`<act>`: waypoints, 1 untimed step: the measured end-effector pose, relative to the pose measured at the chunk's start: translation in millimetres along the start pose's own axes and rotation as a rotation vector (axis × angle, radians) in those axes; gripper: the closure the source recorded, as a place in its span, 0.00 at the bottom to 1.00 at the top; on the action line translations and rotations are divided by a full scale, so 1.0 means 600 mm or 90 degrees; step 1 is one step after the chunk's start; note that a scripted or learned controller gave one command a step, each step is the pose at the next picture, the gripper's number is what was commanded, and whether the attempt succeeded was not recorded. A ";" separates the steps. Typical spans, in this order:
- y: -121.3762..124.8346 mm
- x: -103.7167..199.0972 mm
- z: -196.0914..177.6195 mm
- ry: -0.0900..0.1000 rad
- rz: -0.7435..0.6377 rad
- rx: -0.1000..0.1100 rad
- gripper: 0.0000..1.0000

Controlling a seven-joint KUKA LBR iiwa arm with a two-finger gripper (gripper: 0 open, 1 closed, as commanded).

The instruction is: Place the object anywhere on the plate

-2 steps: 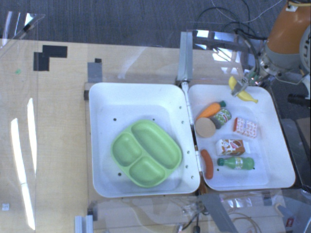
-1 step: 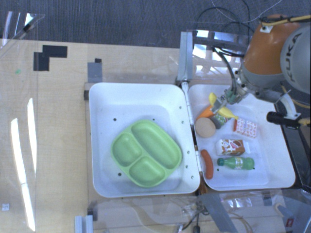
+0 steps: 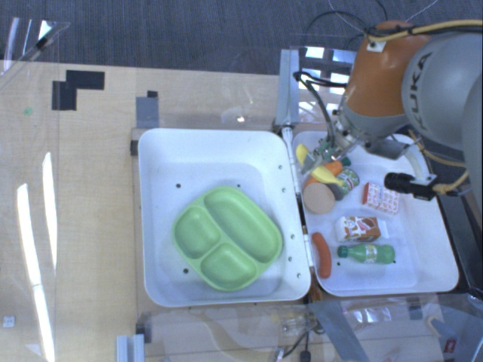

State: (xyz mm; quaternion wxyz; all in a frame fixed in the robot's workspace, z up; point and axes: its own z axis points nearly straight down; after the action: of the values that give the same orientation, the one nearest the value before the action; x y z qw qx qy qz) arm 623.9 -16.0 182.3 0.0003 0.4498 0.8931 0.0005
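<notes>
Arm [image 3: 392,74] low over right bin [image 3: 430,277]

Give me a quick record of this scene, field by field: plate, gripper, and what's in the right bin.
plate: green, three compartments, nothing on it, in the left bin
left bin: white, holds the plate
gripper: low over the right bin's top left corner, at the yellow and orange toys
right bin: white
right bin contents: sausage, green bottle, carton, red-white packet, tan round piece, can
task state: nothing placed yet
</notes>
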 end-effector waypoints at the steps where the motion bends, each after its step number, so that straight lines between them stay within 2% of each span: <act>1: -0.001 0.132 -0.001 0.000 0.011 0.000 1.00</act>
State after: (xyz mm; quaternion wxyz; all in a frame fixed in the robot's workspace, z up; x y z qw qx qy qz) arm 576.2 47.5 183.1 0.0003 0.4573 0.8893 0.0007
